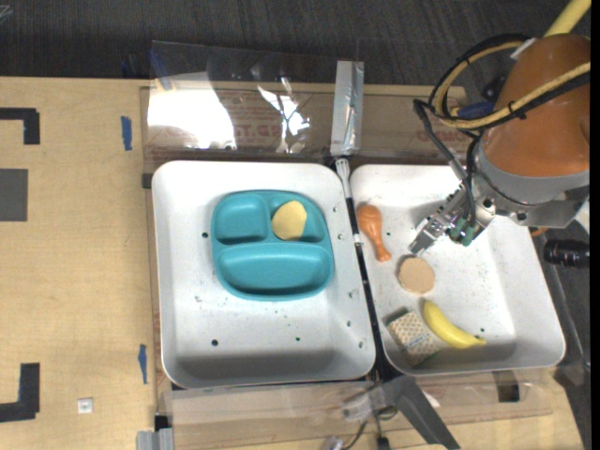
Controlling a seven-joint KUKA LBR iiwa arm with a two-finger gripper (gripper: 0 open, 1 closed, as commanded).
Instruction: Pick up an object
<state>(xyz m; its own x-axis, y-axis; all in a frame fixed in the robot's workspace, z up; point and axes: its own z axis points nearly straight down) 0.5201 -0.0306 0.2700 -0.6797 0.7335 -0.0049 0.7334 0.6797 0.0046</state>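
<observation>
Grey hand [424, 239] above the tan disc [416, 275]; grip state blurred, cannot tell.

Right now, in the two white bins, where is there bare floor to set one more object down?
Left bin: bare floor all around the teal tray, widest along the near edge. Right bin: bare at the far right. Crowded on its left side: carrot, round cookie, banana, sponge, with the gripper above them.
</observation>
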